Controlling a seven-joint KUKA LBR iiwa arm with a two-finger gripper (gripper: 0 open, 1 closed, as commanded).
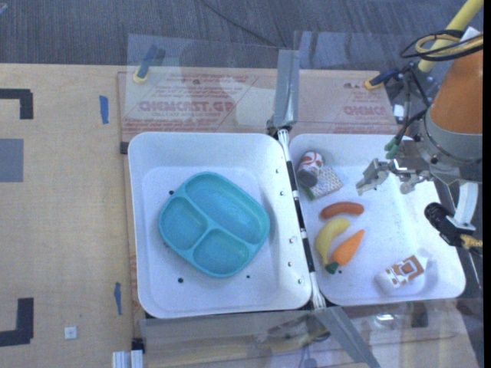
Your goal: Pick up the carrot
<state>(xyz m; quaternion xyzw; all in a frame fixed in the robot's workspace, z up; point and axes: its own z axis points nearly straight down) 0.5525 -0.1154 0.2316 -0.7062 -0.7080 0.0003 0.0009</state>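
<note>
The orange carrot (347, 248) with its green stem end lies in the right bin (449, 282), near the front, tilted and touching a yellow banana (330, 236) on its left. My gripper (387, 181) hangs above the right bin's upper middle, up and to the right of the carrot and well apart from it. It is open, with nothing between its fingers (370, 179).
A red-brown sausage (341, 209) lies just behind the banana. A red-and-white can (311, 162) and a checkered packet (327, 181) sit at the bin's back left. A small carton (403, 272) rests at the front right. The left bin (146, 159) holds a teal divided plate (214, 223).
</note>
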